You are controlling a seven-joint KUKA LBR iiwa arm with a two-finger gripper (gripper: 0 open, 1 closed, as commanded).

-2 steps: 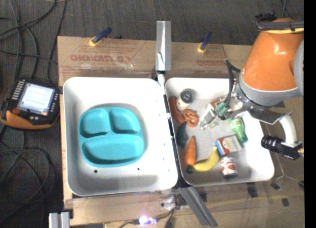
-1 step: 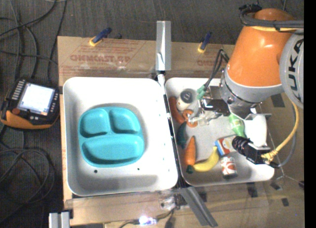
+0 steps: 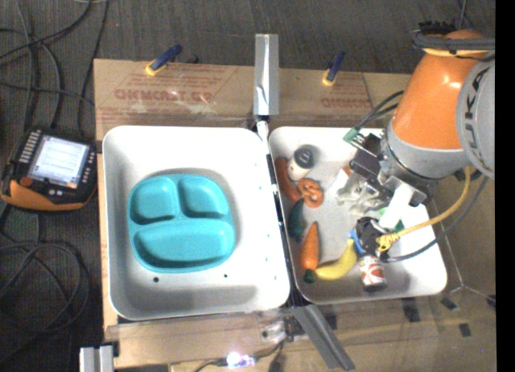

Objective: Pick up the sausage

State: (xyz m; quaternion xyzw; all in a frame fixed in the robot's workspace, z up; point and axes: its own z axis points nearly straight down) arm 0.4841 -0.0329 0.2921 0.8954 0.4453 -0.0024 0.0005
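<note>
- Two shallow white bins side by side on the bench: left bin (image 3: 113,282), right bin (image 3: 426,274).
- In the left bin, a turquoise plastic divided plate (image 3: 183,222) with three compartments.
- Against the left wall of the right bin, a slim reddish-brown sausage (image 3: 283,179), lying flat, long axis running roughly up and down the view, upper end tilted slightly left, lower end toward a curled orange-brown pretzel-like piece (image 3: 311,192) just beside it.
- Near the sausage's upper end, a small white-and-grey round-topped toy (image 3: 302,161).
- Below the sausage, a dark green elongated vegetable (image 3: 297,219), then an orange carrot (image 3: 310,247), a yellow banana (image 3: 339,265) and a small red-and-white can (image 3: 372,272).
- Grey arm with an orange band (image 3: 438,80) reaching in from the right over the right bin.
- Two-finger gripper (image 3: 356,192) hovering right of the pretzel-like piece, well apart from the sausage; cannot tell whether the claw is spread or pressed together.
- Outside the bins at far left, an orange-edged handheld control pad (image 3: 50,166) on the floor.
</note>
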